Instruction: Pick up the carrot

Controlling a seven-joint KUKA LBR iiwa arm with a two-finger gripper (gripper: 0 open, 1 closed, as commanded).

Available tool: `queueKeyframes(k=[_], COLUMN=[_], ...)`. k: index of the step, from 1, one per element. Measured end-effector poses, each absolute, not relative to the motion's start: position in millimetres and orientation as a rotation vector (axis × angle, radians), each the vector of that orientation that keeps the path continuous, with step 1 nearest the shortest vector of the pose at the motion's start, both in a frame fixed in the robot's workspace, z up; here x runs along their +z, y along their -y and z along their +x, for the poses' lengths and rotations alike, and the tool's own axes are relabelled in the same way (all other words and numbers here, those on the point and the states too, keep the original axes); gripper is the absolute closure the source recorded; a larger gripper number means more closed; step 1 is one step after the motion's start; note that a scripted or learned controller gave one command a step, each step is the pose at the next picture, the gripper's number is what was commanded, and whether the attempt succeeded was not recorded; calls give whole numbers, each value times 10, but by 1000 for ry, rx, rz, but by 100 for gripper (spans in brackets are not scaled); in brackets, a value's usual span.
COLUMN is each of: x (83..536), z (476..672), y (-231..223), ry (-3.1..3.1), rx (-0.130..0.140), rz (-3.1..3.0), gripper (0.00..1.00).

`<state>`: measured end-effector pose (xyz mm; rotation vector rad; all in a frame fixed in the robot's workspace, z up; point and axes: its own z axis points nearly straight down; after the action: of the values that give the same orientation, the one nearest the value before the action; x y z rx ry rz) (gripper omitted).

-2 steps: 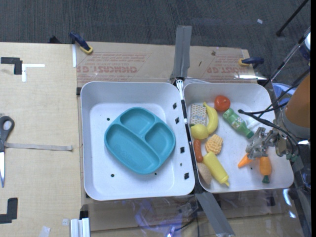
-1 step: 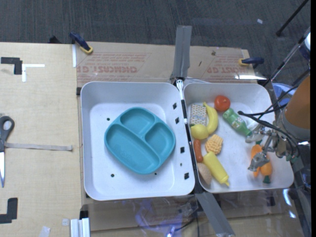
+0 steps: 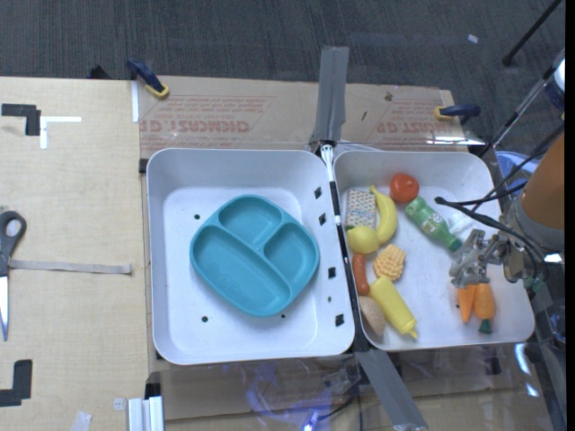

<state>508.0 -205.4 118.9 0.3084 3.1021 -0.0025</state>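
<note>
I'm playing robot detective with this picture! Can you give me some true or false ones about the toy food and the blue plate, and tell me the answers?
1. The blue plate lies in the left bin. True.
2. The carrot is on the blue plate. False: it lies in the right bin, near that bin's right corner closest to the camera.
3. The gripper is right above the carrot. True.
4. The tomato sits in the left bin. False: it is in the right bin, near the far wall.
5. The banana lies beside the tomato, in the same bin. True.
</note>
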Motion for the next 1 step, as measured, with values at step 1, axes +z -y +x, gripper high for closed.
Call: queueKeyframes(k=[1], x=[1189], z=[5081], y=[2052], ry=[-3102], rx=[-2], rz=[309], gripper=[0])
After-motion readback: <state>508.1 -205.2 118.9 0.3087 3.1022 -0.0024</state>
